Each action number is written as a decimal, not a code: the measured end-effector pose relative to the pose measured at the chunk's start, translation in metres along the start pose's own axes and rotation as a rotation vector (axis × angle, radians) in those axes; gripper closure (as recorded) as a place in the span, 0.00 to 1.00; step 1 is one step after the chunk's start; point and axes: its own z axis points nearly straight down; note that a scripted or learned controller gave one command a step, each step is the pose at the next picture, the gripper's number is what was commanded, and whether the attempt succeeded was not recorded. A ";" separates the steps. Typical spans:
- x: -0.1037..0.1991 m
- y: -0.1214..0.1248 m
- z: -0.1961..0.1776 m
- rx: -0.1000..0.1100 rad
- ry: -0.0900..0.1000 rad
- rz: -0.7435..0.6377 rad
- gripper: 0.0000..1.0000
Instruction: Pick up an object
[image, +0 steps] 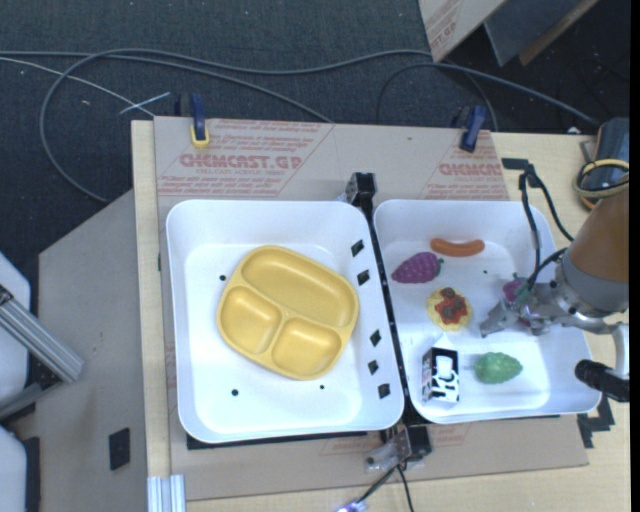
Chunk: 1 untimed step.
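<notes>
At the bottom of the frame, the front lip of the right bin holds a small black-and-white carton standing near its lower left corner, just beside the divider between the two bins. Right of the carton lies a green leafy toy vegetable, apart from it and near the front wall.

Above these, toward the middle right of the frame, the gripper hangs low over the right bin, its metal parts pointing left from the grey wrist with the orange band. Whether it is spread or pressed together cannot be told; the tips blur into the white floor. A small purple-pink object lies just beside it, partly hidden by the gripper's body, and nothing is seen clamped in it.

Left of the gripper sits a yellow round toy with red topping, and further up a purple bunch of toy grapes. Nearest the far wall lies an orange hot-dog sausage.

In the left bin, a yellow divided plate with three compartments rests tilted in the centre.

Beyond the bins, two blue clamps grip the board's far edge.
</notes>
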 end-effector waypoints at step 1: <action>-0.001 0.002 -0.014 -0.007 -0.002 0.000 1.00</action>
